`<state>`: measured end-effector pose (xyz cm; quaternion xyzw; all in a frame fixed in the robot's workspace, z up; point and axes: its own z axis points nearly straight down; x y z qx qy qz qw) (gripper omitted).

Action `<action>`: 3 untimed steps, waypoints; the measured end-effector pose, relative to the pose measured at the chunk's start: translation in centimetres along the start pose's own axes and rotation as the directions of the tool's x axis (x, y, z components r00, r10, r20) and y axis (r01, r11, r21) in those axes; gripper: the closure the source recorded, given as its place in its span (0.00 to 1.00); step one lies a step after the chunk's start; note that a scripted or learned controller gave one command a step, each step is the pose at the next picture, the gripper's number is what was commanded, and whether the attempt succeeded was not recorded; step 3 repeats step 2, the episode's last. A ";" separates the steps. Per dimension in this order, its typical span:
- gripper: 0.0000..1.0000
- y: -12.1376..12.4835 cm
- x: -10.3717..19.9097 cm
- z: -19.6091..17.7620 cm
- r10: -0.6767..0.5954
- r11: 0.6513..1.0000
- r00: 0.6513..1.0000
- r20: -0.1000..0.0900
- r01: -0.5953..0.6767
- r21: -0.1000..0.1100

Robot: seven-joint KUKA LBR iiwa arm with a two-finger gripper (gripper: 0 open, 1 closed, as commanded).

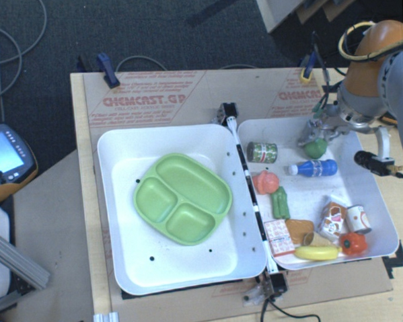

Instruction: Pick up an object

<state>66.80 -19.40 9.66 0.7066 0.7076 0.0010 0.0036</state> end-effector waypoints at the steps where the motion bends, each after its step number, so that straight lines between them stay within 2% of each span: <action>1: 1.00 -0.1 7.0 -0.7 -0.004 1.000 1.000 -0.006 0.004 0.009; 2: 1.00 -7.6 12.5 -9.5 -0.003 1.000 1.000 -0.008 0.003 0.005; 3: 1.00 -7.6 12.5 -9.5 -0.003 1.000 1.000 -0.008 0.003 0.005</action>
